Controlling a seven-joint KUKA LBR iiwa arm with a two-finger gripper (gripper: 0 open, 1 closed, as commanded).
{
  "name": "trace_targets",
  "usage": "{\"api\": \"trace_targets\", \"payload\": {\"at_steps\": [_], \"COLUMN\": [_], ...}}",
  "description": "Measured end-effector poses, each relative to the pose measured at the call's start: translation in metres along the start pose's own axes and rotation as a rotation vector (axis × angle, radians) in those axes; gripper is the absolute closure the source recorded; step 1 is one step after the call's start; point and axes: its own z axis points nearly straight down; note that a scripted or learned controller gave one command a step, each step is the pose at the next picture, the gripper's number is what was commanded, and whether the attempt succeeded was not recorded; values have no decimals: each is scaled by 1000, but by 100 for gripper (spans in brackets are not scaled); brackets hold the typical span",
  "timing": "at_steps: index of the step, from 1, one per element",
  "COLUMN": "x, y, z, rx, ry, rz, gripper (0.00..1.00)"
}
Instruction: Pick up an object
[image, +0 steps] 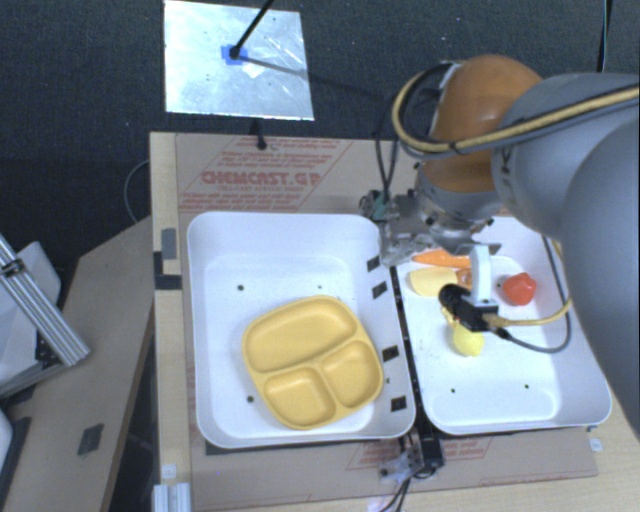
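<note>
Nearest the camera, a yellow divided tray (312, 360) is seen lying flat in the left bin (215, 240), towards its front right part. In the right bin (510, 390), a small yellow rounded object (468, 341) is noted near the middle. Further back, a red object (518, 289) lies to its right and a pale yellow piece (427, 284) to its left, close to the bin's left wall. An orange piece (440, 259) is found just behind the pale one. The end effector (425, 240) is positioned over the far left corner of the right bin, just above the orange piece. Whether it is open or closed cannot be told, and nothing is seen held. Behind the bins, a brown sheet with red lettering (270, 165) is laid on the tabletop (110, 300).
</note>
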Motion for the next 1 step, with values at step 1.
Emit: {"api": "trace_targets", "payload": {"at_steps": [1], "x": [51], "y": [20], "z": [9], "rx": [-1], "ry": [0], "rz": [0], "gripper": [100]}}
